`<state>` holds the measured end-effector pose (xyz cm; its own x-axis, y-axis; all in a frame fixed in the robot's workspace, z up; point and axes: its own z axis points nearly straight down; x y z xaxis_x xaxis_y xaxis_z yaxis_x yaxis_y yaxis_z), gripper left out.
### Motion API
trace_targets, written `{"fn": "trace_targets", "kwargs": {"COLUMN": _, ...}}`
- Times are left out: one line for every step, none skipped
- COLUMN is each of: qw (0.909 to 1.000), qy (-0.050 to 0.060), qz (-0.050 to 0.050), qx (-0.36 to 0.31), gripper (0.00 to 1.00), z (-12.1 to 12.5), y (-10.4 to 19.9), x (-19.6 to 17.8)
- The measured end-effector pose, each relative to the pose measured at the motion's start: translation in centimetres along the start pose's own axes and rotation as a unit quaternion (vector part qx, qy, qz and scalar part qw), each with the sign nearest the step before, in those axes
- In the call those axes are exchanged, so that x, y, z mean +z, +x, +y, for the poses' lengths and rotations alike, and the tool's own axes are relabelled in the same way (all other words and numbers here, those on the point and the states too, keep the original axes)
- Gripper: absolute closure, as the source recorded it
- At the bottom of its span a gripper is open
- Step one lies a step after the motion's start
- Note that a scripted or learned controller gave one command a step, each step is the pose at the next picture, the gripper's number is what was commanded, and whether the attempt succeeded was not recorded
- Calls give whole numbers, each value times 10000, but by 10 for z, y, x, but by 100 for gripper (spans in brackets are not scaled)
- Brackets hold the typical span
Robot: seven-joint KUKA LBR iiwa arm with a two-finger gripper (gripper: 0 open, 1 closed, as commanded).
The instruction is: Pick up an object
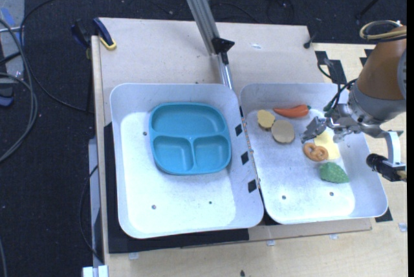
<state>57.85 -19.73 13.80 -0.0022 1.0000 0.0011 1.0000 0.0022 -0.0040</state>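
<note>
The right bin [304, 204] holds several small food items. A red-orange chili pepper [292, 110] lies near the bin's back wall, with a yellow piece [265, 118] and a tan round piece [283, 132] to its left. Further right lie an orange ring-shaped piece [315, 152], a pale yellow block [330, 149] and a green leafy piece [334, 173]. My gripper [318, 129] reaches in from the right and hangs low, just above the orange ring and the yellow block and right of the tan piece. I see no item lifted off the bin floor.
A blue three-compartment plate [191, 138] sits in the left bin [174, 208]. A slanted metal pole [197, 0] rises behind the bins. The arm's grey body and orange band [381, 72] stand over the right bin's right edge.
</note>
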Motion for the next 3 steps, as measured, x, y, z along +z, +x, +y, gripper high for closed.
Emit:
{"fn": "trace_targets", "kwargs": {"qw": 10000, "qy": -32, "qz": -12, "qx": -1, "gripper": 100, "z": 1, "y": -1, "x": -14}}
{"fn": "trace_targets", "kwargs": {"qw": 10000, "qy": -55, "qz": -19, "qx": -2, "gripper": 100, "z": 11, "y": -7, "x": -69}}
{"fn": "trace_targets", "kwargs": {"qw": 10000, "qy": -58, "qz": -21, "qx": -5, "gripper": 100, "z": 13, "y": -7, "x": -123}}
